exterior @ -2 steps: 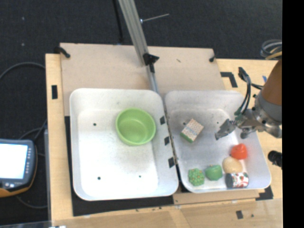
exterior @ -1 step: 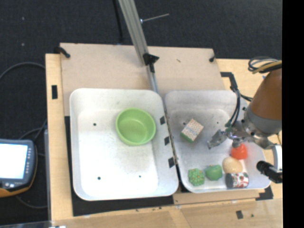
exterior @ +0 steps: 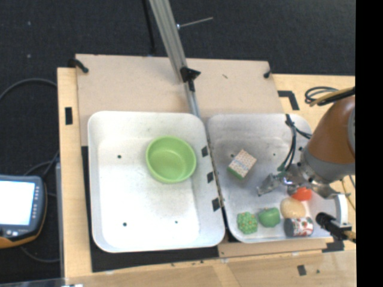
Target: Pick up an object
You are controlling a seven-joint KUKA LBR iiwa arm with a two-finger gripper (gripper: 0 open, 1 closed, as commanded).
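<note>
The right bin [exterior: 251, 130] holds several small objects. A pale patterned cube [exterior: 242, 163] lies near its middle. Along the front edge sit a knobbly green piece [exterior: 247, 222], a smooth green ball [exterior: 270, 216], a beige egg-shaped thing [exterior: 292, 208] and a red and white can [exterior: 299, 226]. A small orange-red object [exterior: 303, 193] lies just behind the beige one. My gripper [exterior: 274, 183] hangs low over the right part of this bin, to the right of the cube and just left of the orange-red object. Nothing shows held in it.
A light green bowl [exterior: 171, 158] stands in the left bin [exterior: 108, 220]. A slanted metal pole [exterior: 170, 34] runs down to the gap between the bins. The arm's orange band [exterior: 335, 133] overhangs the right bin's right edge. A tablet [exterior: 18, 205] lies at far left.
</note>
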